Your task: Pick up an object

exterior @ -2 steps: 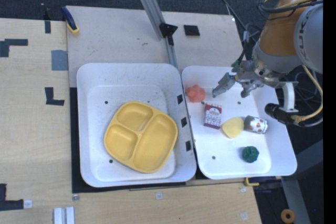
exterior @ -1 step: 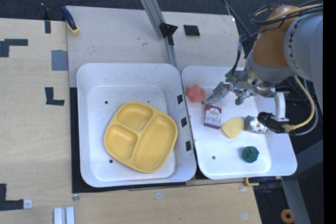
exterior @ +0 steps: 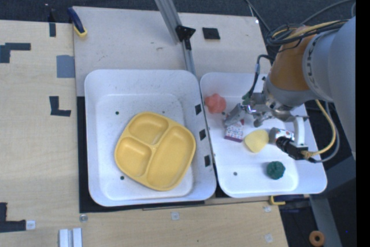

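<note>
The grey arm with its orange band reached in from the right and hung low over the right-hand shallow white bin [exterior: 300,185]. Its two-finger gripper [exterior: 236,118] pointed left and down, the tip just above a small flat purple-and-white packet [exterior: 234,133] lying near the middle of that bin. Whether the gripper was open or closed could not be told from the view, and nothing could be seen held in it.

Other candidates lay close by in the same bin: a soft pinkish-red lump [exterior: 216,103] to the far left of the gripper, a pale yellow rounded piece [exterior: 256,140] just right of the packet, and a dark green knobbly ball [exterior: 275,169] nearer the front, well apart from the rest. The left-hand white bin [exterior: 95,95] held a yellow plastic divided plate [exterior: 155,150], tilted slightly on the bin floor.

The step in hand looked like the approach or descent onto the packet, with no grasp yet evident. The next move would likely call for settling squarely over the flat packet, which offers little height to pinch, closing firmly and lifting straight up without nudging the yellow piece beside it.
</note>
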You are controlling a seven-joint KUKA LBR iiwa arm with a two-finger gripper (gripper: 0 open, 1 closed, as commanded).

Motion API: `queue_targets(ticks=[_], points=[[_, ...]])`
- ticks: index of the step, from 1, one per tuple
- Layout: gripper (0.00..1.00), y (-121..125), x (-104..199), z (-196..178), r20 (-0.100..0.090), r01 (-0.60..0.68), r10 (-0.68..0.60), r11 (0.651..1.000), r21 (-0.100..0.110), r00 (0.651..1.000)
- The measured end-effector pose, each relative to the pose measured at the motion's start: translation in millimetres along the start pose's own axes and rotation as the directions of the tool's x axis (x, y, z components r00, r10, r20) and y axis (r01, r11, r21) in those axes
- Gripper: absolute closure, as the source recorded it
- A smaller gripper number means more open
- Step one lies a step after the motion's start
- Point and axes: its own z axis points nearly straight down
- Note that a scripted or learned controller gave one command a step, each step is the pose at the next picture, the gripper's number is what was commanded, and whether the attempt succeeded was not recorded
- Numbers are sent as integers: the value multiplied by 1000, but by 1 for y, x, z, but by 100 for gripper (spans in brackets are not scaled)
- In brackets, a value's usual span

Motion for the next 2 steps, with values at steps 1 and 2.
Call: queue_targets(ticks=[1,2], points=[[100,2,1,-14,0,3,-3,1000,-4,1000],[100,1,5,-57,0,2,-2,1000,-10,1000]])
